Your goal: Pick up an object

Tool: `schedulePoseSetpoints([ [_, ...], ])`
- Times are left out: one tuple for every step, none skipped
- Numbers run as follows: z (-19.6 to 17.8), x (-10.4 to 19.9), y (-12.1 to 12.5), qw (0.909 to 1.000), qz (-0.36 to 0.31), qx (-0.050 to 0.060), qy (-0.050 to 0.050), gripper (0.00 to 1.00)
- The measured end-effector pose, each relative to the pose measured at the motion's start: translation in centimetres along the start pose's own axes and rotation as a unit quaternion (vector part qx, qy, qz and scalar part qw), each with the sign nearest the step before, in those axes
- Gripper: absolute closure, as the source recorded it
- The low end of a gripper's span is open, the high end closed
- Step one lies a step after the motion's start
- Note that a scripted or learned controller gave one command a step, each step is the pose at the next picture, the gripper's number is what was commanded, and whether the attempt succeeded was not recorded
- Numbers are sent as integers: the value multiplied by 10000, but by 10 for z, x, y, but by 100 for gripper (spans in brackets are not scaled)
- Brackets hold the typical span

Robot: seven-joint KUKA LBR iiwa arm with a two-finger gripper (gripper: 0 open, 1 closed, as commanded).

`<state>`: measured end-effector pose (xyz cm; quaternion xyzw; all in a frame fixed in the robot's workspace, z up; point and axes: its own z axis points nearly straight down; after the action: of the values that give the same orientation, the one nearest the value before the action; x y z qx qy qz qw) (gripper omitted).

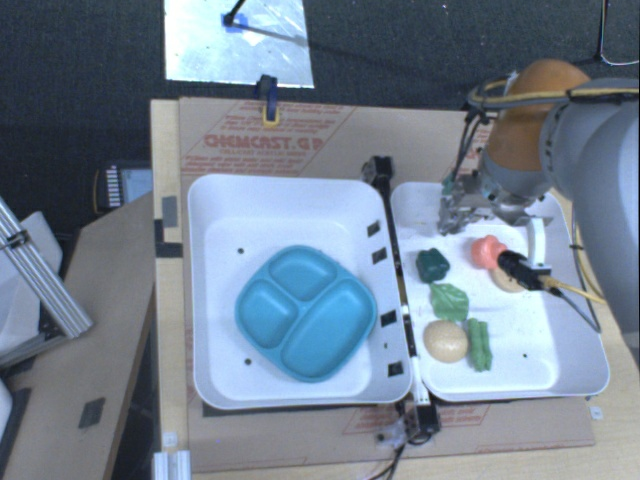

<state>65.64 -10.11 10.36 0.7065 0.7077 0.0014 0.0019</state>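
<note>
While the gripper (458, 214) is hovering at the far edge of the right bin (575, 373), its grip state impossible to tell, the 5 small objects are lying so close together that a descent risks nudging the dark green piece (432, 263) or pink one (486, 251) aside.

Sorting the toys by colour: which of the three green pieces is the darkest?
The dark green piece nearest the divider, above the leafy green piece and long green piece, both lighter.
</note>
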Motion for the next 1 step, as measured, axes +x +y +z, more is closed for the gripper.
schedulePoseSetpoints([
  [-64,-4,3,10000,5,-12,-2,100],
])
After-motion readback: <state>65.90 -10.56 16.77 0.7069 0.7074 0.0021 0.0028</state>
